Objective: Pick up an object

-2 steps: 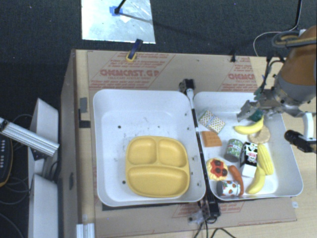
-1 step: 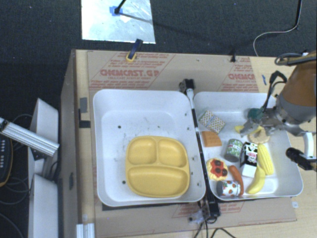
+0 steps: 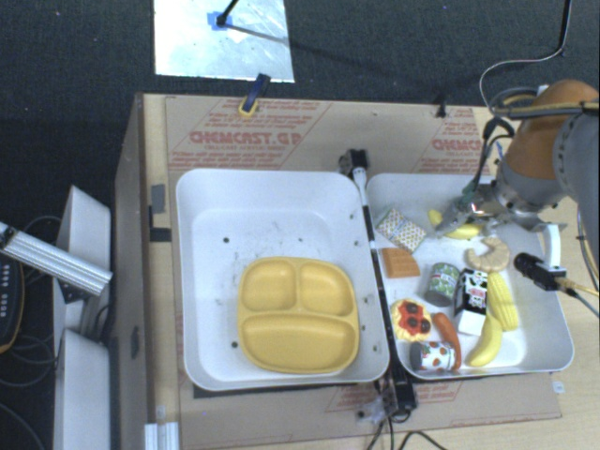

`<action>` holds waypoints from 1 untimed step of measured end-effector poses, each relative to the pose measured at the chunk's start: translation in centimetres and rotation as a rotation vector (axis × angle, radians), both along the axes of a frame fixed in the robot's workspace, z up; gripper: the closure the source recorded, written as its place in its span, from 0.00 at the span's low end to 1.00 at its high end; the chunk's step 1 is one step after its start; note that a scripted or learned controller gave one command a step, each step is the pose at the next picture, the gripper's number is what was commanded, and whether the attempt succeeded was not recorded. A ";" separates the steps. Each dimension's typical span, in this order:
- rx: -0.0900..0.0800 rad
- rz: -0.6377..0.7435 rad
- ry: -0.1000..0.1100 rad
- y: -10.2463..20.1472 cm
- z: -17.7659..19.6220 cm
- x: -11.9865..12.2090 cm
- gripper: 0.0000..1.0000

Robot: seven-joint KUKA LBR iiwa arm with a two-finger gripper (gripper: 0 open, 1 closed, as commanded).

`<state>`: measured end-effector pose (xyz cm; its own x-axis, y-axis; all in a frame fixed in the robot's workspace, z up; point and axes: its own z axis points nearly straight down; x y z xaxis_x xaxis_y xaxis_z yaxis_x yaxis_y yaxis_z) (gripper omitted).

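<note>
Banana (image 3: 459, 232): a small yellow piece lying at the far side of the right bin (image 3: 562, 345), its near end curved, partly covered by the gripper (image 3: 466, 212). The gripper sits directly over it, at the end of the grey arm (image 3: 539, 172) with the orange band, which enters from the right. Whether the fingers are apart or together cannot be told from this angle.

Near the banana, to the left, lies a patterned packet (image 3: 398, 226) above an orange block (image 3: 400, 263). Further near are a green can (image 3: 442, 283), a black-and-white carton (image 3: 473, 292), a second banana (image 3: 487, 343) and a carrot (image 3: 448, 334).

The left bin (image 3: 206, 214) holds a yellow divided plate (image 3: 298, 313).

The cardboard (image 3: 281, 125) beneath the bins carries red printing reading "CHEMCAST"; the remaining characters are unclear.
</note>
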<state>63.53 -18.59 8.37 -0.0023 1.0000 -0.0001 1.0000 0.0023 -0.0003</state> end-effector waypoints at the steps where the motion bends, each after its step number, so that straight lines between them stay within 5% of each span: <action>1: 0.000 -0.003 0.019 1.3 0.5 2.1 0.00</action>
